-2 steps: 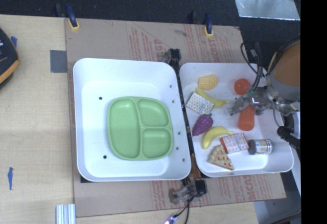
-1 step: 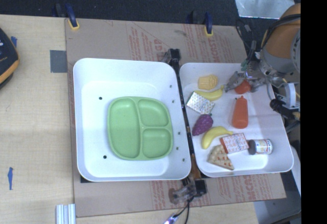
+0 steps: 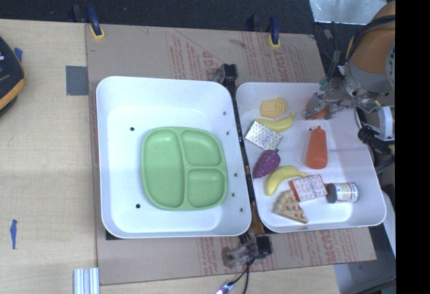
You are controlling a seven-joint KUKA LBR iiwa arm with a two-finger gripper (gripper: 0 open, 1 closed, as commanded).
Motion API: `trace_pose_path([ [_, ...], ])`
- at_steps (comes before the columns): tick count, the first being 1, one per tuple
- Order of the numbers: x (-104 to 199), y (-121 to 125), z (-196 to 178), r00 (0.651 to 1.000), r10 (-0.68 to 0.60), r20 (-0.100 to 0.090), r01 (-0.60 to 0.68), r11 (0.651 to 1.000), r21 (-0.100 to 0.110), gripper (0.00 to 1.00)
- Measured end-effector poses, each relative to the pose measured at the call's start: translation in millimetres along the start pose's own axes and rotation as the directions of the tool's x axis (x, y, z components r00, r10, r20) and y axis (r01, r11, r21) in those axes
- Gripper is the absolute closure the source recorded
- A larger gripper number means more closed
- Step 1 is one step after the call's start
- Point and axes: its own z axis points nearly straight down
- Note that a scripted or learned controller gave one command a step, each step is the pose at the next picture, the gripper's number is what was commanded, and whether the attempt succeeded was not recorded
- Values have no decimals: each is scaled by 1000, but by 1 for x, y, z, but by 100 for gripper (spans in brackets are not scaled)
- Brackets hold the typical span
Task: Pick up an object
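Grey and orange, the arm (image 3: 371, 51) reached in from the right, and its end effector (image 3: 324, 106) hung low over the far right part of the right bin (image 3: 366, 172). Whether it was open or closed could not be told; something small and reddish showed at its tip, too blurred to name.

Nearest to it lay a corn cob (image 3: 273, 108), with a small yellow banana (image 3: 280, 124) just beside that. An orange-red bottle (image 3: 316, 148) stood apart toward the bin's middle right. A silver foil packet (image 3: 263, 135) rested by the left wall, with a purple bunch of grapes (image 3: 267, 163) below it and a second banana (image 3: 282, 178) near that. Closer to the front edge sat a red and white box (image 3: 308, 188), a small can (image 3: 342, 192) touching its right side, and a pizza slice (image 3: 289, 206).

The left bin (image 3: 114, 105) held a green divided plate (image 3: 183, 167). Both bins sat on brown cardboard (image 3: 175, 51) clipped to the wooden table (image 3: 40, 172).
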Motion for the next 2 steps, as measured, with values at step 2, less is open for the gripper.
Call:
trace_pose_path([
  [2, 129, -7, -90, 1000, 1, -1, -1, 1000, -3, 100],
])
